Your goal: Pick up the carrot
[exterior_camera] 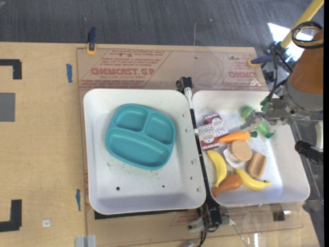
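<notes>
Arm low, hand (pixel 255 123) downward

— Where's the tray (pixel 140 136)?
— In the left bin (pixel 97 153).
— And the carrot (pixel 234 136)?
— Right bin (pixel 294 181), centre, above the bananas (pixel 219 166), right of the packet (pixel 209 130).

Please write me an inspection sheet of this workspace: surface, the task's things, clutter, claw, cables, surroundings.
Surface: wooden bench bearing a left bin and a right bin, both white, side by side.
Job's things: carrot lies in the right bin, near its middle, green end toward the claw.
Clutter: teal divided plate in the left bin; in the right bin two bananas, a red-and-white packet, a round bun-like piece, other toy food.
Claw: claw is over the right bin, close to the carrot's green end; open or shut cannot be told.
Cables: dark cables by the arm.
Surroundings: grey floor behind the bench.
</notes>
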Controlling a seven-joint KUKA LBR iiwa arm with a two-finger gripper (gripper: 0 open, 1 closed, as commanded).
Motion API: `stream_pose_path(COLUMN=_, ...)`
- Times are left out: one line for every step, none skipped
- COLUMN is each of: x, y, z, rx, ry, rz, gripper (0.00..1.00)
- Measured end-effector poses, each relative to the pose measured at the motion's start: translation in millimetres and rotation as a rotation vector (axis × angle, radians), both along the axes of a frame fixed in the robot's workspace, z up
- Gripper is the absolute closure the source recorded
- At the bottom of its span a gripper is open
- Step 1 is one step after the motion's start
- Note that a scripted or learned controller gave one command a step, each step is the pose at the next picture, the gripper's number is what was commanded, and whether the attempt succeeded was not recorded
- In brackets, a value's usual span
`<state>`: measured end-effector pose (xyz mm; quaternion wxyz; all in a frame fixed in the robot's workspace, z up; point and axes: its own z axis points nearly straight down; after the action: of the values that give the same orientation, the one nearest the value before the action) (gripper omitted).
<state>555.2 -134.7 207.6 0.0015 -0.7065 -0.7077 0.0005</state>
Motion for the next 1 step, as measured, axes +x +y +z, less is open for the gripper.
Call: stream_pose_path(x=13.9, y=8.1, z=-110.5, rx=-0.002, ry=-0.008, rz=0.003, gripper=0.00)
